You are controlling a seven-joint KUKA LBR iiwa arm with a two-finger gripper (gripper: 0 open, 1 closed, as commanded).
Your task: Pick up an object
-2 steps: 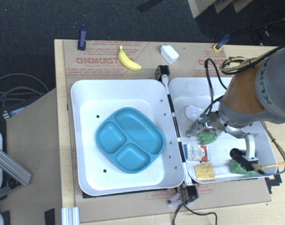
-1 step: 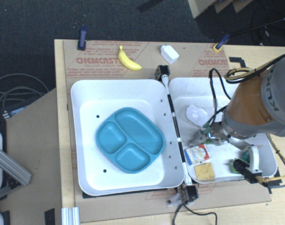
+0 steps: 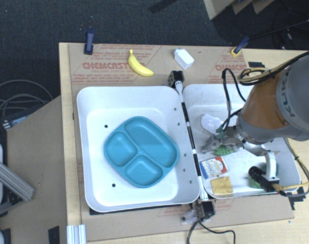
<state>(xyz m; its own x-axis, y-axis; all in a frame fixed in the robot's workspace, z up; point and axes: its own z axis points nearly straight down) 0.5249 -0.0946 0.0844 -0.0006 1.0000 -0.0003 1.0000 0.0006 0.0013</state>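
Observation:
My gripper [image 3: 219, 139] is low in the right bin [image 3: 291, 161], at its left middle, under the grey arm with its orange band. A small green object [image 3: 225, 150] lies just below and right of the gripper tip, touching or nearly touching it. A white rounded object [image 3: 210, 121] lies just beyond the gripper toward the back. Closer to the front lie a flat packet with red and blue print [image 3: 214, 166] and a tan block [image 3: 221, 185]. I see nothing clearly between the gripper's tips.
The left bin [image 3: 93, 111] holds a blue divided plate [image 3: 140, 151]. Behind the bins on the bench lie a banana [image 3: 140, 65], a small white block [image 3: 183, 58] and a blue clip [image 3: 89, 41]. A black divider rail [image 3: 187, 131] runs between the bins.

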